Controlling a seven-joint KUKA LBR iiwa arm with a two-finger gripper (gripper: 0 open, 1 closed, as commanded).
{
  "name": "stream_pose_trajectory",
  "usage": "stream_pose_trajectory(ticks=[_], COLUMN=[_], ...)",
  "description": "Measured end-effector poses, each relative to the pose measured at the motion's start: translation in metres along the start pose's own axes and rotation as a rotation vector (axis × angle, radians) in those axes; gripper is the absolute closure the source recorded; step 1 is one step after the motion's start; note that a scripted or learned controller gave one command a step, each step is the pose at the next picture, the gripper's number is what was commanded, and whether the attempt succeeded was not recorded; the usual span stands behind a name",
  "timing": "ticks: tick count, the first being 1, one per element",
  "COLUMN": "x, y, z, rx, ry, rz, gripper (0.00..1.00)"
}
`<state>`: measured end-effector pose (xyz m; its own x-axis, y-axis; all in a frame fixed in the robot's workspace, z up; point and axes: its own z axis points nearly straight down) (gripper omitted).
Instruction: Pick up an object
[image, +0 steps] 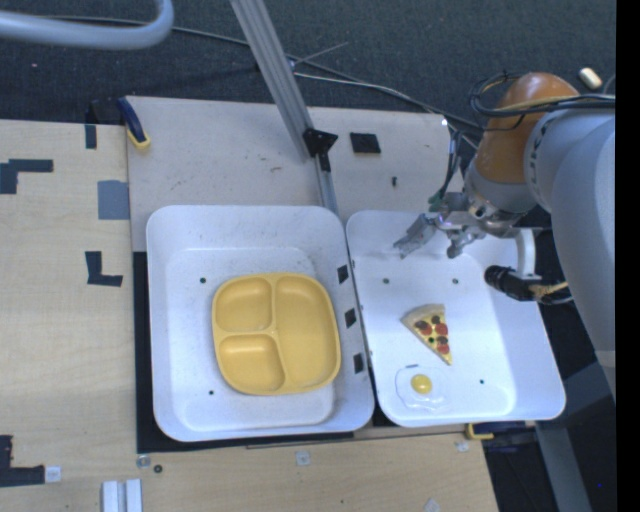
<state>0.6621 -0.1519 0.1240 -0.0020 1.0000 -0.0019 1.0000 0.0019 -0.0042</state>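
Two toy foods low in the right bin (520, 395): fried egg (420, 386) nearest the bottom edge, pizza slice (431, 330) just above, long axis running toward lower right. Farther up, gripper (432, 240) hovering with fingers spread, holding nothing. Pizza straight below it in frame, well apart.

The grey arm (575, 190) is reaching in from the right, its orange band (520, 125) sitting above the wrist. The gripper (432, 242) is pointing leftward and down, its two fingers (412, 240) standing spread apart with nothing showing between them.
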Motion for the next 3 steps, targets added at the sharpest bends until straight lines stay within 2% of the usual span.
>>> stream_pose_trajectory(ticks=[1,2,3], x=[0.0,0.0,0.003], y=[0.001,0.002,0.006], z=[0.04,0.027,-0.016], rx=[-0.004,-0.008,-0.007], ry=[-0.001,-0.003,0.002], rz=[-0.001,-0.002,0.0], gripper=[0.0,1.0,1.0])
